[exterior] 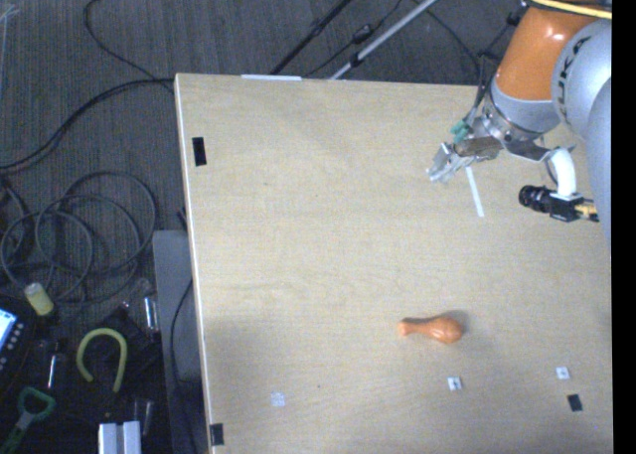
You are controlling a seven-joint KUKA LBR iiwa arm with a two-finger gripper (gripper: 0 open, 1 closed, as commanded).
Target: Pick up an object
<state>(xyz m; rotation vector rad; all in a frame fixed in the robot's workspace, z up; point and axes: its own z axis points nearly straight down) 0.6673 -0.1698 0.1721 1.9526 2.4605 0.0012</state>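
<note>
One orange pear-shaped object (433, 329) lies on the counter (298, 243), toward its near edge; one gripper (449, 161) hovers well apart, farther back; whether it is open you cannot tell. Lower it over the object's thicker end; close across the narrow width.

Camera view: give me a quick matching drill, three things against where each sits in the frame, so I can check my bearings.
Things:
1. orange object
2. gripper
3. black marker

Places:
A. upper right of the bench, at the arm's end
B. near the bench's left edge, toward the far end
C. lower middle-right of the bench, lying flat

Pairs: 1-C, 2-A, 3-B
</note>
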